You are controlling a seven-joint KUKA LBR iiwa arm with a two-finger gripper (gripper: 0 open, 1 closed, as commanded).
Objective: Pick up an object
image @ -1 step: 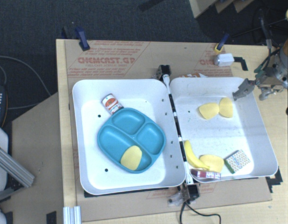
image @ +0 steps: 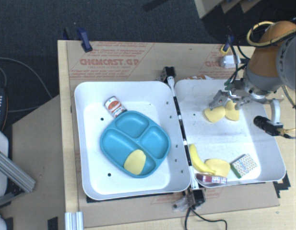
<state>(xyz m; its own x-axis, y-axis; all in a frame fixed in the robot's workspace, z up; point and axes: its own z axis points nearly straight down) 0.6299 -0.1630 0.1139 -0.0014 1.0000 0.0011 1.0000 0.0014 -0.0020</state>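
Progress first: we judge the pick barely started, with nothing lifted. Gripper (image: 228, 99) sits low in the right bin (image: 263, 174), fingers spread, tips just above two pale yellow pieces (image: 220, 113) that lie touching each other on the bin floor. We see nothing pinched between the fingers. Closing on one piece and raising it clear is all left to do.

Count, taking the divider (image: 179, 123) between the bins as our mark. Right of it: two yellow pieces under the gripper; near the front, one banana (image: 196, 161), one yellow lump (image: 218, 166), one patterned block (image: 244, 165), one small packet (image: 211, 179). Left of it, in the left bin (image: 88, 143): one blue sectioned plate (image: 133, 140) bearing one yellow piece (image: 135, 162), and one small can (image: 115, 106) just behind the plate.
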